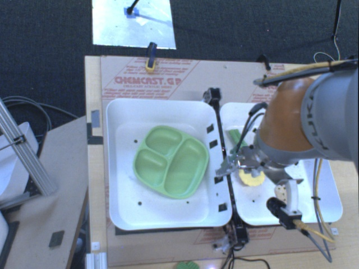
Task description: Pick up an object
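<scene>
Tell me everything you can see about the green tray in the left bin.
The green tray is pale green and looks like smooth plastic. It has rounded corners and three compartments: two smaller ones on its left side and one larger on its right. All three look empty. It lies flat, right side up, turned at a slant, near the middle of the left bin, resting on its white floor. Nothing else touches it.

"CHEMCAST GP" in red on protective sheet (147, 80) under bins; partial "KUKA" lettering on arm (325, 125).
</scene>
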`<state>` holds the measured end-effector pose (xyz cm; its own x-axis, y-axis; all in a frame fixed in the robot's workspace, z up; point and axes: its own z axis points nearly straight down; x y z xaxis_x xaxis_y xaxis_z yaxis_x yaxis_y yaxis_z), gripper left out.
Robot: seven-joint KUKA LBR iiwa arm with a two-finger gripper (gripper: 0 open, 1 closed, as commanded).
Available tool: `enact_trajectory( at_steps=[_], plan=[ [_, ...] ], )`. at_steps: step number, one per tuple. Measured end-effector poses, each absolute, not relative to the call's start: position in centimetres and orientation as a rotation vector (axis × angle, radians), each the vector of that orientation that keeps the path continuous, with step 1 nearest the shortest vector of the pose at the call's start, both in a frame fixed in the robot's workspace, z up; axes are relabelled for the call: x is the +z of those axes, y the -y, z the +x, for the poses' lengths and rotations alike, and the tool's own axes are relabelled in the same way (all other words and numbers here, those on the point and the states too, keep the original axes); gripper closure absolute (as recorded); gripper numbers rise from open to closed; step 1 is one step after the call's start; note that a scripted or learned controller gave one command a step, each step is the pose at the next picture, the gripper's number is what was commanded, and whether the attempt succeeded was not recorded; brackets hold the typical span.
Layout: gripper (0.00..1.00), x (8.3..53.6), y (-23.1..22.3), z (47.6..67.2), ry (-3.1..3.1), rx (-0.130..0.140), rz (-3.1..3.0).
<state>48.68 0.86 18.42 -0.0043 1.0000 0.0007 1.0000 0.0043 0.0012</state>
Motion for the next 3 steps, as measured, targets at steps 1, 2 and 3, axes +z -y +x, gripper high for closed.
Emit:
enact_trajectory(
  at_steps=[1, 2, 3],
  plan=[
    [0.0, 18.4, 1.1, 48.7, -2.222, 0.001, 2.221],
    [0.0, 19.5, -3.6, 48.7, -2.231, 0.005, 2.211],
    [0.0, 18.4, 3.4, 50.8, -2.214, 0.0, 2.224]
  ],
)
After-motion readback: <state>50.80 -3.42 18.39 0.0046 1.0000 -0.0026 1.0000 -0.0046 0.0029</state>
